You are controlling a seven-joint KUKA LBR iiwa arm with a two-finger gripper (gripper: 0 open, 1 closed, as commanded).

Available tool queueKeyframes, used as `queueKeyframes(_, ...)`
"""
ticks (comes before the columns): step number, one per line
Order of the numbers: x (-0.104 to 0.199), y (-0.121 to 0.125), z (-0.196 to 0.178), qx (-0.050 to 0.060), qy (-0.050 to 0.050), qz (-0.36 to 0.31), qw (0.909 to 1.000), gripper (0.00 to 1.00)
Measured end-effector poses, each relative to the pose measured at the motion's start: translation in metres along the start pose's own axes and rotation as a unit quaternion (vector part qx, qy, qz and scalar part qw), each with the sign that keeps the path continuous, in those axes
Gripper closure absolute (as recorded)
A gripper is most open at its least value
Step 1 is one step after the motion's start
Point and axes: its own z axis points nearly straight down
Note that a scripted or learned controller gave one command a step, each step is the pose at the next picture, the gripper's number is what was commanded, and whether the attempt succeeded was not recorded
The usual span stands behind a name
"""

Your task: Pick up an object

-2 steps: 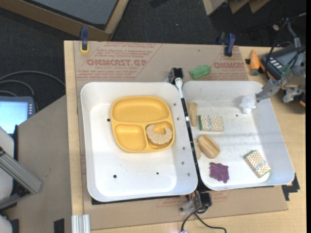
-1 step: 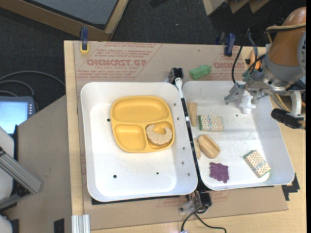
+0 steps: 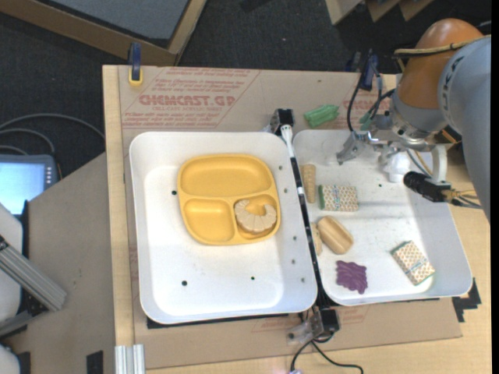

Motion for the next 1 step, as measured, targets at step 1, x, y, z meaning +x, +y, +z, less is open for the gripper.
queueKeyframes(1,-0.0388,-0.0440,0.0128,-0.003,-0.001,0.000,1.0000,0.00)
